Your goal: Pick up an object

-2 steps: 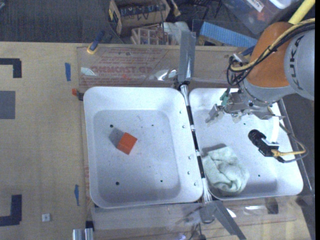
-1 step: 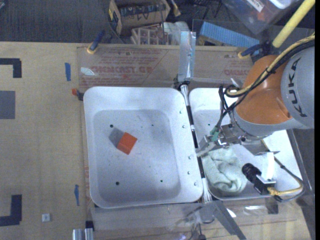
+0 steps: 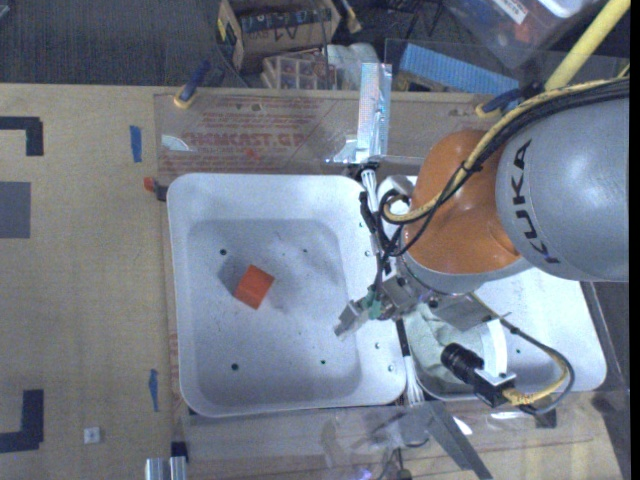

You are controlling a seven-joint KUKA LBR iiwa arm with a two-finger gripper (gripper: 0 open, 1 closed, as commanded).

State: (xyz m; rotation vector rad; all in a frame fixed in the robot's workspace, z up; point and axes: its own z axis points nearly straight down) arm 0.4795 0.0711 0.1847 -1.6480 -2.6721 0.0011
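Cube: orange, single item, lying on the floor of the left bin, left of the bin's centre and well apart from every wall. One corner points toward the lower edge of the view.

Left bin: shallow, white, rounded corners, floor greyed with scuffs and a few small dark specks. It sits on the desk, a tan surface carrying black corner marks at the far left and short blue tape strips beside the bin's left wall.

Panel: clear sheet with faint red lettering, lying flat just beyond the bin's far wall.

Claw: low over the right part of the left bin, near its right wall, well apart from the cube. A pale finger angles down and left toward the bin floor; nothing shows between the fingers. Whether the claw is released or clenched cannot be told, since the wrist hides much of it.

Arm: grey, with orange band, entering from the right and covering most of the right bin. Black and yellow cables run along it.

Box: cardboard, among clutter on the floor beyond the desk.
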